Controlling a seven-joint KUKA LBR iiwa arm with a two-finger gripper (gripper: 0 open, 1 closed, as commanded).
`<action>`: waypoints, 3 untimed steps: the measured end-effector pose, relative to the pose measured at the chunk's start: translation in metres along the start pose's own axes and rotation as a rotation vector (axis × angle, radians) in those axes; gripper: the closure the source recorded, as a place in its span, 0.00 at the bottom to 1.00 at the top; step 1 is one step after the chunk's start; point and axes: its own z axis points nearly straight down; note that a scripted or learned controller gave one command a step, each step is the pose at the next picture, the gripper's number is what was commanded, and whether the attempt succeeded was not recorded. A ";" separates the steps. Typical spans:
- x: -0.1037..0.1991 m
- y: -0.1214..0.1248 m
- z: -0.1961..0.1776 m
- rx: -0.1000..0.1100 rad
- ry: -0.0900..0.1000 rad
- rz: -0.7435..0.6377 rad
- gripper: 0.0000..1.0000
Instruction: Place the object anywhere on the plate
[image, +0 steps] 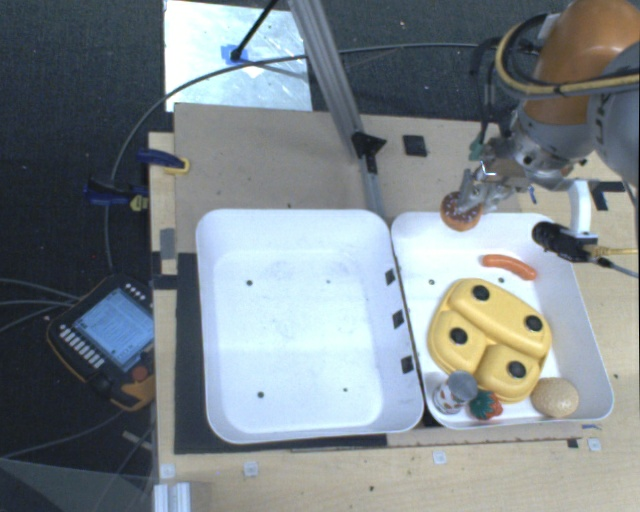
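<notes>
Yellow plate (490, 338) in right bin, jaws (473, 197) gripping donut (461, 212) above bin's far rim

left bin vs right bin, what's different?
The left bin has a bare white floor with a few small dark dots; the right bin carries a yellow sectioned plate, an orange sausage-like piece and small items along its near edge. The gripper is at the right bin's far rim, well away from the left bin. Both are shallow, white and side by side.
</notes>
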 end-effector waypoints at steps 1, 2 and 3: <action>0.046 -0.006 0.012 0.002 -0.001 0.001 1.00; 0.097 -0.018 0.022 0.004 0.000 0.001 1.00; 0.147 -0.020 0.033 0.003 0.000 0.000 1.00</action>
